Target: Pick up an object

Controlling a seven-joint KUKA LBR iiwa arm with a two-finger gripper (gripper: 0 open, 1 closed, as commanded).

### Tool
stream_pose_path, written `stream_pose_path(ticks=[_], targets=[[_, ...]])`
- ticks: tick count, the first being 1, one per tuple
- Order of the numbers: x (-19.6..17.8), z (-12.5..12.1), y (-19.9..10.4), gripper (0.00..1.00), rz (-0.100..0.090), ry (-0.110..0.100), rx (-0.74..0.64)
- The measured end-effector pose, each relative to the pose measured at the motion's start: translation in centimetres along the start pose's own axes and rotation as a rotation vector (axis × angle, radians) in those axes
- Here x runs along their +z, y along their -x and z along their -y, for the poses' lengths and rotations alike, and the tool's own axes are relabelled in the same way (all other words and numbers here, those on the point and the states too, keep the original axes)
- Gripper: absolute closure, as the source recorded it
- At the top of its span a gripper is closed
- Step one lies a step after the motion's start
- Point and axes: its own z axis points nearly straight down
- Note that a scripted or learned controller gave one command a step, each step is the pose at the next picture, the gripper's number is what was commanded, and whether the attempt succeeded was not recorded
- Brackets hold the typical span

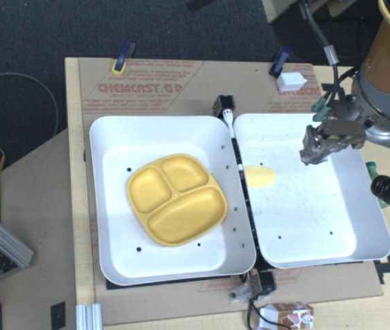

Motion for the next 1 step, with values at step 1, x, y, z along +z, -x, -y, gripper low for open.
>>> stream_pose_path(ticks=[1], targets=[[-8.79, 0.17, -11.15, 1.00, -0.003, 0.019, -0.010]])
